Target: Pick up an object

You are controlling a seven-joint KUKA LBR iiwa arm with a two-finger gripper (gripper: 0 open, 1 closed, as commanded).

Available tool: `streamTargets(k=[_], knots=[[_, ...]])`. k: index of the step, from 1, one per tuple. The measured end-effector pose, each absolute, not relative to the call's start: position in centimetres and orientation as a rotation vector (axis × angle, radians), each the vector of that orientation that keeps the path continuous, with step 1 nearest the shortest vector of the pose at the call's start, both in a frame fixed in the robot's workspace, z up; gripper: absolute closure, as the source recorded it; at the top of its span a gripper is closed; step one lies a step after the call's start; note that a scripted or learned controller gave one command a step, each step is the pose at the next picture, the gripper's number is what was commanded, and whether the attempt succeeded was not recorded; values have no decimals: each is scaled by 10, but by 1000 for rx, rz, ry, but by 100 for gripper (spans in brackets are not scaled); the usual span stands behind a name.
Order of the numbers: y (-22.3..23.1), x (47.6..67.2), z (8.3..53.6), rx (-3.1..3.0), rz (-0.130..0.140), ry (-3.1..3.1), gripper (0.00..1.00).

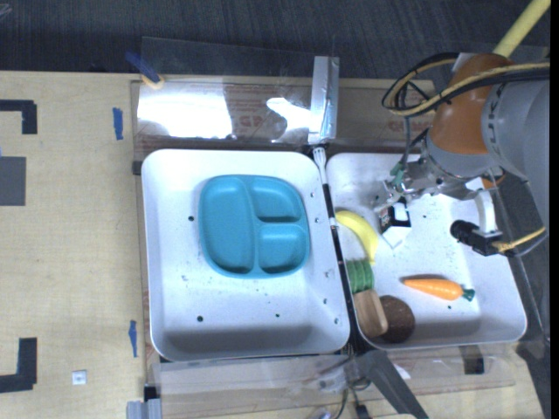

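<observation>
- Here the grey arm, with its glossy orange band, reaches in from the right; its hand [395,201] hangs low over the upper-left part of the right bin [505,312], a shallow tray of smooth white plastic.
- Whether the hand is spread or pressed together cannot be told at this slant.
- Just below the hand, against the bin's left wall, lies a curved yellow banana [359,231].
- Below the banana, a brush [364,293] with green bristles and a wooden handle lies beside a round brown ball [397,316].
- A tapered orange carrot [434,288] with a green tip lies apart, near the bin's middle.
- The left bin [166,308] holds a rounded, matte blue divided plate [254,223].
- The table [65,234] is pale wood.
</observation>
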State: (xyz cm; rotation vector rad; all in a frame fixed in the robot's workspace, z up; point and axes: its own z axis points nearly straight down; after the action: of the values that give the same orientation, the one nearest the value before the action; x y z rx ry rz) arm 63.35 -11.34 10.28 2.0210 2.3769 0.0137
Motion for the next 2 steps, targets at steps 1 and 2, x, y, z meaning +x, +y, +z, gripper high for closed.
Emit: streamTargets(k=[1, 2], knots=[[-24, 636, 184, 2172, -1, 2274, 100], [-62, 622, 183, 2187, -7, 2262, 100]])
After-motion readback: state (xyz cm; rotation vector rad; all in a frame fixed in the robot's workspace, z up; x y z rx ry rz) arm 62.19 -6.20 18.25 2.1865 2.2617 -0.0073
